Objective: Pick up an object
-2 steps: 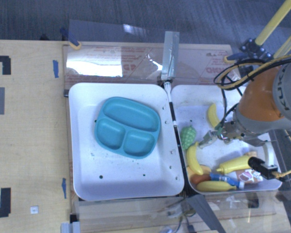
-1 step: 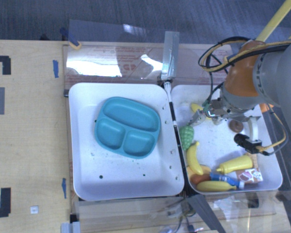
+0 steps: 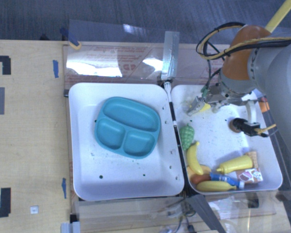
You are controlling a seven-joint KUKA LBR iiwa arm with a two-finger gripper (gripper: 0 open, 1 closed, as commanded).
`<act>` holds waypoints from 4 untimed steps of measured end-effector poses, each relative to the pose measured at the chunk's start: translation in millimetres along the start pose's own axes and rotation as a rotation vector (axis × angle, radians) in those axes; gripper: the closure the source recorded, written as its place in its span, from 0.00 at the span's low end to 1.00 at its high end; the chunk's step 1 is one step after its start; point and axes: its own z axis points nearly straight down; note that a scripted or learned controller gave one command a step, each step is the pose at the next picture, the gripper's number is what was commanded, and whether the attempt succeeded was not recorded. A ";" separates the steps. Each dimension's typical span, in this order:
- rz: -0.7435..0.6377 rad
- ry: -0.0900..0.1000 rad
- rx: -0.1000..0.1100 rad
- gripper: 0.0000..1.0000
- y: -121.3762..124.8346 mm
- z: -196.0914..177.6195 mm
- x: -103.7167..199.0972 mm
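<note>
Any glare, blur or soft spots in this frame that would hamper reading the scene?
Camera view: bright glare streaks across the clear panel behind the bins; the blue plate is evenly lit and sharp; the gripper is small and soft against clutter; the arm looms large and blurred.

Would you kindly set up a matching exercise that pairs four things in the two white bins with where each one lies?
Things:
1. blue three-compartment plastic plate
2. yellow plastic banana
3. green bumpy toy vegetable
4. two-finger gripper

Places:
A. against the right bin's left wall, above the banana
B. near the right bin's top left corner
C. middle of the left bin
D. lower left of the right bin, beside the yellow squeeze bottle

Pairs: 1-C, 2-D, 3-A, 4-B
</note>
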 end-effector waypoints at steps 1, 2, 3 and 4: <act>0.015 0.007 0.015 0.00 4.9 0.1 -3.6; -0.044 0.011 0.018 0.00 2.3 0.3 -20.7; -0.129 -0.010 -0.016 0.00 -4.8 -77.0 -88.7; -0.192 -0.006 -0.004 0.00 8.5 -1.1 -2.1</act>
